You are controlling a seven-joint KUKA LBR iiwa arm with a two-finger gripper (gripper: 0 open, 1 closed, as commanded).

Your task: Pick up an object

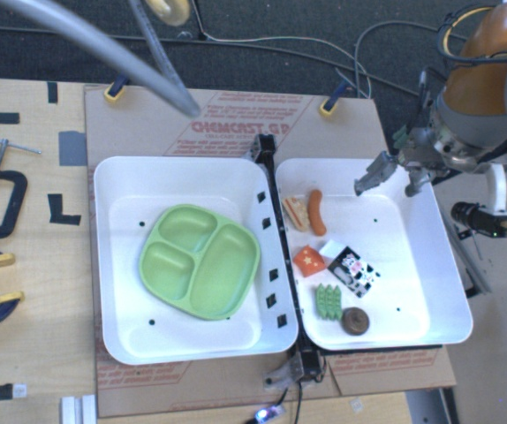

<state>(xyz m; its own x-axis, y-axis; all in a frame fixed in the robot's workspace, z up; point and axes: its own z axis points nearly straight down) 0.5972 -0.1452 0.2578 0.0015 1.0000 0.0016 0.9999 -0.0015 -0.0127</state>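
Note:
The right bin (430,263) holds several small items along its left side: a toast slice (295,211), an orange sausage (316,212), a red-orange wedge (309,260), a black-and-white box (354,270), a green ridged piece (328,300) and a brown round disc (355,321). My gripper (389,182) hangs over the bin's far right part. It is open, with nothing between its spread fingers (367,180). The sausage lies to its left, well apart from it.
A green divided plate (200,261) lies in the left bin (112,237). A black divider (271,228) runs between the two bins. Clamps (2,193) and tools sit on the bench at far left. Cables trail behind the bins.

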